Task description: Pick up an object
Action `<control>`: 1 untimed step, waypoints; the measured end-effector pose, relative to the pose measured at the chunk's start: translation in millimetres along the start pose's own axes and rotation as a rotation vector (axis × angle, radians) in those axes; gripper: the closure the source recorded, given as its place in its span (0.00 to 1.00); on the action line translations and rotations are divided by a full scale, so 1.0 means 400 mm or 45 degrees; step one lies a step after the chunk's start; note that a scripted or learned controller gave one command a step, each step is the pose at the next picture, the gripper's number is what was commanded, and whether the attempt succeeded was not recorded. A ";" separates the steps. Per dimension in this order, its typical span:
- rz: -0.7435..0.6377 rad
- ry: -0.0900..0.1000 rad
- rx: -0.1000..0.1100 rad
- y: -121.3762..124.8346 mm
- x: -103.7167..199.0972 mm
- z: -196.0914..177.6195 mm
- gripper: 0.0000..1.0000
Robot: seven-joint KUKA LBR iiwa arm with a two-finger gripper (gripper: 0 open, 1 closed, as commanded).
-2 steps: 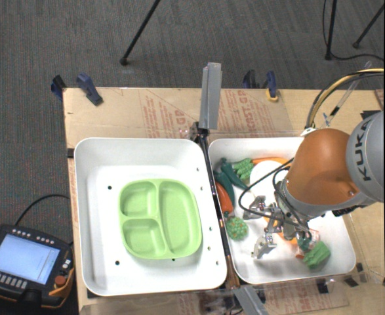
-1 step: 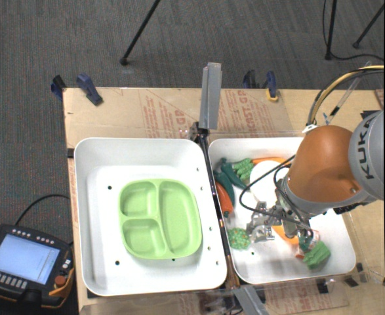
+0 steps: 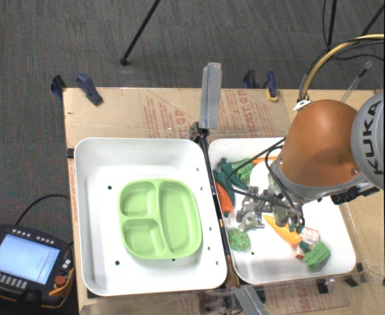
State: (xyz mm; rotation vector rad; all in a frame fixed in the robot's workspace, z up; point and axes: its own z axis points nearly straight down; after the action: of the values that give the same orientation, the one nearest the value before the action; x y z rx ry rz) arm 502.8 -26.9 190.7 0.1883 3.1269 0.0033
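Hand [image 3: 252, 214] (grip state unclear) low in right bin [image 3: 340, 238] w/ toys crowding near left wall.

**Arm low over the right bin**

I see my arm [image 3: 323, 146] reaching in from the right, orange band uppermost, with the gripper [image 3: 250, 216] down among the toys in the right bin [image 3: 340, 231]. A green broccoli piece [image 3: 239, 240] lies just below it, an orange carrot [image 3: 224, 198] at the bin's left wall, a green block [image 3: 317, 255] at lower right. The left bin [image 3: 94, 176] holds a green divided plate [image 3: 160, 218]. A teach pendant [image 3: 25, 264] sits at lower left.
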 end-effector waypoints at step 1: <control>0.001 0.011 0.002 -0.003 0.005 0.010 0.00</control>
State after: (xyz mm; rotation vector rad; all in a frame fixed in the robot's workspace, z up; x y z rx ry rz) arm 500.7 -27.8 186.8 0.1904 3.1357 0.0016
